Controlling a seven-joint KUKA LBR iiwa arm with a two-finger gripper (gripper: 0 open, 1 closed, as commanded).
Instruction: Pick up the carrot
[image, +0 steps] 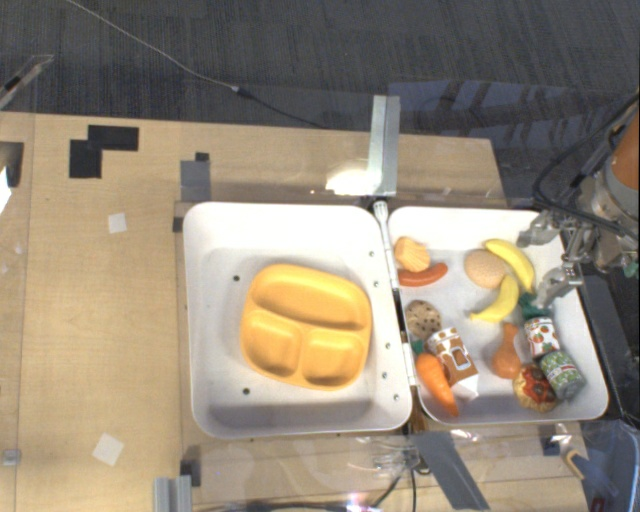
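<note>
Carrot (436, 384) lying at right bin's (596, 408) near-left corner, gripper (566, 262) hovering over its far-right side, jaw state impossible to tell.

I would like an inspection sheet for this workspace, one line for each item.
Surface: pale wooden bench bearing two shallow white bins.
Job's things: orange carrot lying in the right bin, near its front left corner, ungrasped.
Clutter: yellow banana, speckled cookie, two small cans in the right bin; yellow compartment plate in the left bin.
Grippers: metal two-finger gripper above the right bin's right rim.
Cables: black cable behind the bench.
Surroundings: dark carpet.
</note>
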